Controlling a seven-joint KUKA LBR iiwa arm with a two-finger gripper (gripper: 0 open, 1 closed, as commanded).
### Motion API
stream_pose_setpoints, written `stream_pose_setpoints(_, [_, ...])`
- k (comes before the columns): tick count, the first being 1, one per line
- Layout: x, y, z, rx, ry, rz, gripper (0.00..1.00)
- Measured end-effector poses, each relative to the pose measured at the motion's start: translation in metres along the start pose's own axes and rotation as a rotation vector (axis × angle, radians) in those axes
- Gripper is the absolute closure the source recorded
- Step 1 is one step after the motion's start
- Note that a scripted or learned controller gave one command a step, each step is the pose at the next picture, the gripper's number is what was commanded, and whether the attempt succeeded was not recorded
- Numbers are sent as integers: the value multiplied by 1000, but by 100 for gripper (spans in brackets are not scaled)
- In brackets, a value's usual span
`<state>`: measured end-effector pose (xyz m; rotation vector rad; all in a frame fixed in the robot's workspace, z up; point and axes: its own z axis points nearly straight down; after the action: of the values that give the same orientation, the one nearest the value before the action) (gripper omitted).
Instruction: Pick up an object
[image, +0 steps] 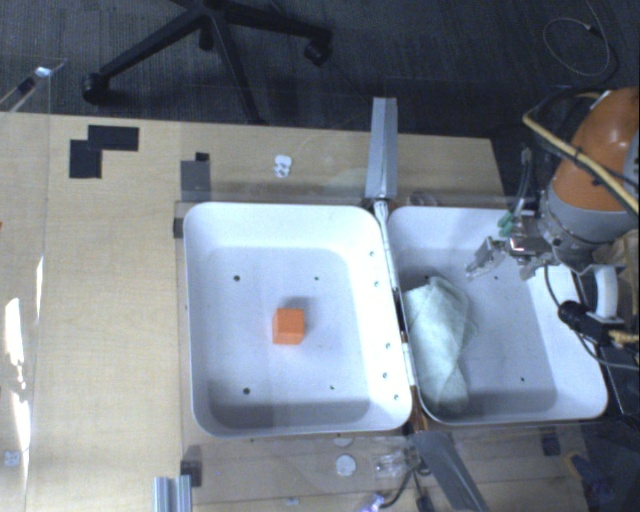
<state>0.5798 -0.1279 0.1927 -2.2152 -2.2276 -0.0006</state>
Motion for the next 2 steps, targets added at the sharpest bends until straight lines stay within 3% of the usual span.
stream_pose_setpoints(1, [-14, 91, 107, -6, -3, -48, 0])
stream_pose_setpoints(2, [-12, 94, 94, -13, -6, -56, 100])
